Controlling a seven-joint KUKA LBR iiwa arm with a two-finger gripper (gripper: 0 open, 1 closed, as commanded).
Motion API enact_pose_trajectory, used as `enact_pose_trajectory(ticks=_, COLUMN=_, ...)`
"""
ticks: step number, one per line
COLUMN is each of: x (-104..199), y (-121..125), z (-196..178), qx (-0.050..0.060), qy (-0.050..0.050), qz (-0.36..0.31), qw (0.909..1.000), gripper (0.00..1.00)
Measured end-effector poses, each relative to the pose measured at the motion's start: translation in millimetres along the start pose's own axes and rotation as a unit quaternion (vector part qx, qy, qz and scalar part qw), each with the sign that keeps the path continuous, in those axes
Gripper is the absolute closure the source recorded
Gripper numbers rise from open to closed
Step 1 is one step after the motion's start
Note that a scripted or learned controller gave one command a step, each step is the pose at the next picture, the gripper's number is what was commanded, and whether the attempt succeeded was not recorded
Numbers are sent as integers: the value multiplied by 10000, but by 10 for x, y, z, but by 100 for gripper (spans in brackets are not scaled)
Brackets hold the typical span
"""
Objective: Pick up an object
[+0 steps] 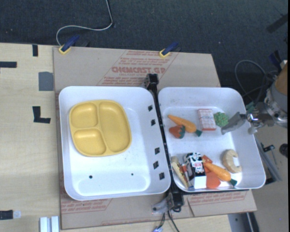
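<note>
the arm reaches in over the right edge of the right bin (241, 100), its pincer (232, 123) low above the bin's right side, just beside a green broccoli piece (221, 118); i cannot tell how far the pincer is open, and nothing shows in its hold. a pink-and-white packet (206, 119) lies next to the broccoli, a carrot (182, 123) toward the bin's left wall. near the front edge sit a bagel (231, 160), another carrot (217, 170) and a small cow figure (195, 164). the left bin (106, 182) holds a yellow divided plate (99, 128).
</note>
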State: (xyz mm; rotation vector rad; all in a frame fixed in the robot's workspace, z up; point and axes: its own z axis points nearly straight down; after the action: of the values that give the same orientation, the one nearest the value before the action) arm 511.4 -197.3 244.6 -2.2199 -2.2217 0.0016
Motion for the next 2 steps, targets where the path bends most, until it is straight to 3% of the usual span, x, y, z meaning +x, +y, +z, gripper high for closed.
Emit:
enact_pose_trajectory(ticks=1, x=511, y=508, z=1390, qx=15, qy=7, qz=-4, qw=10000, gripper=0)
enact_pose_trajectory(ticks=2, x=-15, y=1012, z=1577, qx=-18, qy=0, qz=-5, qw=10000, gripper=0)
